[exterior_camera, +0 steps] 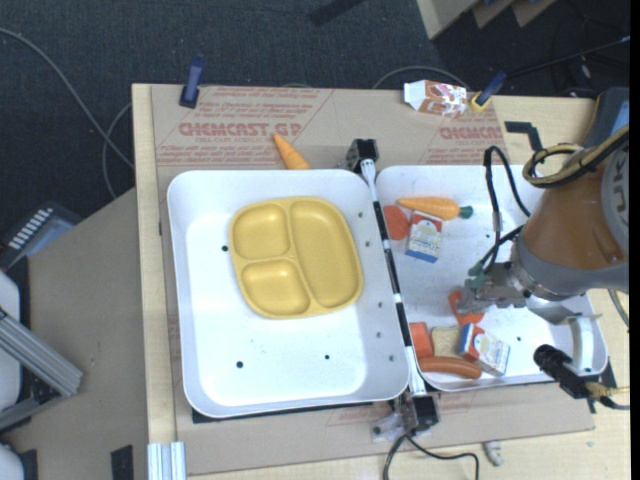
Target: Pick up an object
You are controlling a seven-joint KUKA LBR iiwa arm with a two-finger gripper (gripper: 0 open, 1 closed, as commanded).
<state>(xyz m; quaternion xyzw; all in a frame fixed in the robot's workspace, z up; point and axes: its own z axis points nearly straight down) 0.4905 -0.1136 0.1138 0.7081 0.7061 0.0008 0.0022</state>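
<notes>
Red plastic, small and blocky: the red piece lies on the floor of the right bin, directly under my gripper. I judge it light, rigid and slightly slick, best pinched across its short sides. Whether my gripper is apart or together cannot be told here. Just near of it lie a small carton and a sausage; farther off, a carrot. The left bin holds a yellow tray.

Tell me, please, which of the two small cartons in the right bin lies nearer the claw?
The carton at the bin's near edge, beside the sausage, lies nearer the claw. The other carton sits farther up, just below the carrot.
</notes>
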